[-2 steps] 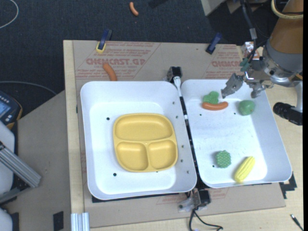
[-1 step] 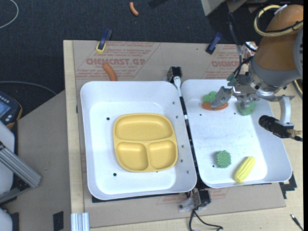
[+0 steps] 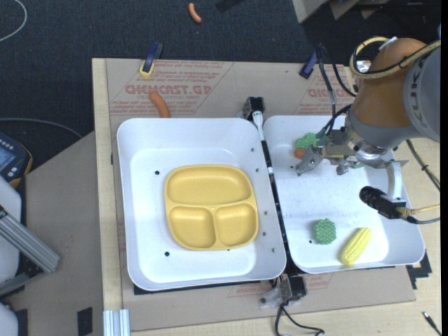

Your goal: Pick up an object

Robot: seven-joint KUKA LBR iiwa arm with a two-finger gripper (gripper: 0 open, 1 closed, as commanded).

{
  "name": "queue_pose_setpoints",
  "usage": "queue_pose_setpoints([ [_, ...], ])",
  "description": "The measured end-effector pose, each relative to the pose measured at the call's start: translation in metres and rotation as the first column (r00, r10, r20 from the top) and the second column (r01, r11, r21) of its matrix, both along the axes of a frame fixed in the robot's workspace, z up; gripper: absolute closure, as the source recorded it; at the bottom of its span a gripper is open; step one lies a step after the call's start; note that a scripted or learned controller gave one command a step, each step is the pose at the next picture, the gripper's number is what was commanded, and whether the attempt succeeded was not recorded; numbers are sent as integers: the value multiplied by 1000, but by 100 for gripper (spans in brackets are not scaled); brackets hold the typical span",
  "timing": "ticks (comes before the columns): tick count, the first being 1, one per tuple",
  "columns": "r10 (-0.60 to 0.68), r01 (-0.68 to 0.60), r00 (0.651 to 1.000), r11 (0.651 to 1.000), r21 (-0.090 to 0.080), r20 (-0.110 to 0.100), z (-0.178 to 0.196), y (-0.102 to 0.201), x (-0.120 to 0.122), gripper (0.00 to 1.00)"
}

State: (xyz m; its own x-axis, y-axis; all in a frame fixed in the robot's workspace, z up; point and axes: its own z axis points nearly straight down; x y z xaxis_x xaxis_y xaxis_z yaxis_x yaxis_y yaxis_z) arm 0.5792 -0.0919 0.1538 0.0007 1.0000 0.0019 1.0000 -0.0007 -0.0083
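Gripper (image 3: pixel 310 158) hovers by a green-and-orange toy vegetable (image 3: pixel 304 144) in the right white bin (image 3: pixel 409 250), finger state unclear, nothing visibly lifted yet.

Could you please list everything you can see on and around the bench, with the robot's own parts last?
white bins: two, white, side by side on the bench.
divided plate: one, yellow, middle of the left bin.
toy broccoli: one, green, near front of the right bin.
toy corn: one, yellow, right bin, front, beside the broccoli.
green and orange toy: one, right bin, far end, partly hidden by the gripper.
orange piece: one, on the board behind the left bin.
small orange piece: one, on the dark floor.
clamps: two, blue, far edge of the board.
gripper: one, grey, over the right bin's far end.
arm: one, grey with an orange band.
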Motion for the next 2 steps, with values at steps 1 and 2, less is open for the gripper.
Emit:
queue_pose_setpoints([
  [1, 0, 0, 1000, 1000, 0, 1, -44, -3, -4, 0],
  [2, 0, 0, 1000, 1000, 0, 3, -71, -2, -5, 0],
])
